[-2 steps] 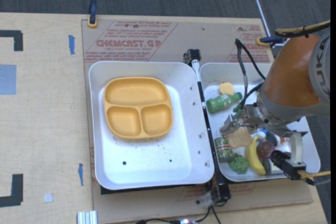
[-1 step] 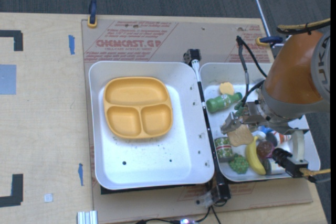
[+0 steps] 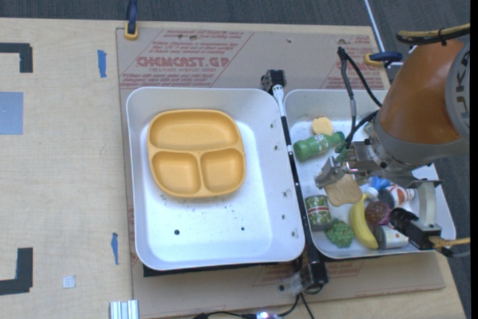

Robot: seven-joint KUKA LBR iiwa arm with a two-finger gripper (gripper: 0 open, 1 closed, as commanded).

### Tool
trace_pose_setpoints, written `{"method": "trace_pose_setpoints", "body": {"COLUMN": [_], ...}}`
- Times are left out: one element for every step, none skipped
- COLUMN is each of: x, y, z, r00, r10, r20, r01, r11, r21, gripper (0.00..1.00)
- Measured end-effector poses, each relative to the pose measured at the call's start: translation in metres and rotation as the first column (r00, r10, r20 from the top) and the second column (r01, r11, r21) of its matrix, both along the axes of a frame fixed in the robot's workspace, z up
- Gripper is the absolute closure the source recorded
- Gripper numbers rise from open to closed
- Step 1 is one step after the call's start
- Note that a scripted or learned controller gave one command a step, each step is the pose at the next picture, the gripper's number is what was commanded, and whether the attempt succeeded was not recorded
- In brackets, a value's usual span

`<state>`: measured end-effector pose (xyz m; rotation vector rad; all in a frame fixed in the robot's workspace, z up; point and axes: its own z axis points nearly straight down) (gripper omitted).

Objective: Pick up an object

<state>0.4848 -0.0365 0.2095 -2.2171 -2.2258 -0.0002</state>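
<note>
My gripper (image 3: 334, 173) hangs low over the middle of the right bin (image 3: 299, 104), with the orange-banded arm (image 3: 422, 97) behind it on the right. Just below it lies a tan slice of toast (image 3: 344, 193). A green bottle (image 3: 317, 146) lies on its side just up and left of the gripper, and a small yellow piece (image 3: 323, 126) sits beyond that. A green-labelled can (image 3: 319, 211), a broccoli floret (image 3: 340, 234) and a banana (image 3: 364, 221) crowd the bin's near side. I see nothing held in the gripper.
The left bin (image 3: 146, 235) holds a yellow three-part plate (image 3: 196, 152) in its far half. More small items, some red and blue (image 3: 382, 207), lie partly under the arm at the right bin's right side. Black cables (image 3: 349, 82) loop above the right bin.
</note>
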Motion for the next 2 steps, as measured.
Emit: {"method": "trace_pose_setpoints", "body": {"x": [0.001, 0.064], "y": [0.0, 0.052], "z": [0.009, -0.027], "r00": [1.0, 1.0], "r10": [0.002, -0.003], "r20": [0.0, -0.002], "r01": [-0.002, 0.003], "r11": [1.0, 1.0], "r21": [0.0, 0.0], "gripper": [1.0, 1.0]}}
